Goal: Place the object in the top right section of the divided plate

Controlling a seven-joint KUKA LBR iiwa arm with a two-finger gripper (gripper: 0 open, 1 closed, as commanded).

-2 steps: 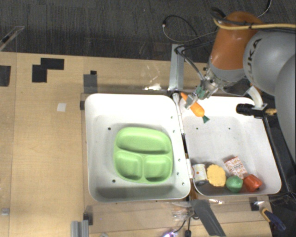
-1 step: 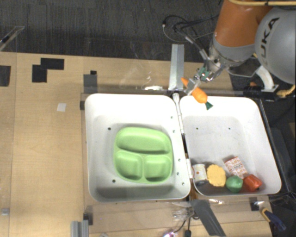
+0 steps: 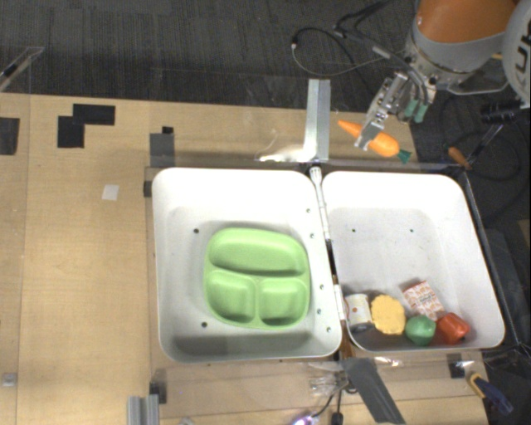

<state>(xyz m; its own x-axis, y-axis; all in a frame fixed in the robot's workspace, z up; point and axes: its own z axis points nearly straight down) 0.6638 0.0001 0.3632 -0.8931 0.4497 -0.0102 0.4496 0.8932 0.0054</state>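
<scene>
I see my claw (image 3: 375, 133) raised beyond the right bin's (image 3: 465, 207) far rim, fingers closed on a carrot (image 3: 377, 144). The green plate (image 3: 253, 276) lies in the left bin (image 3: 178, 249), well apart.

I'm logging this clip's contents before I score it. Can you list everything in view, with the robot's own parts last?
bins: 2, white, side by side on the bench
divided plate: 1, green, in the left bin
carrot: 1, orange with a green tip, above the right bin's far edge, between the pincer's fingers
small can: 1, white with a red label, right bin, near edge
round piece: 1, yellow, right of the can
packet: 1, red and white, right bin
green piece: 1, near edge
red piece: 1, near right corner
arm: 1, grey and orange, top right
pincer: 1, shut on the carrot
</scene>
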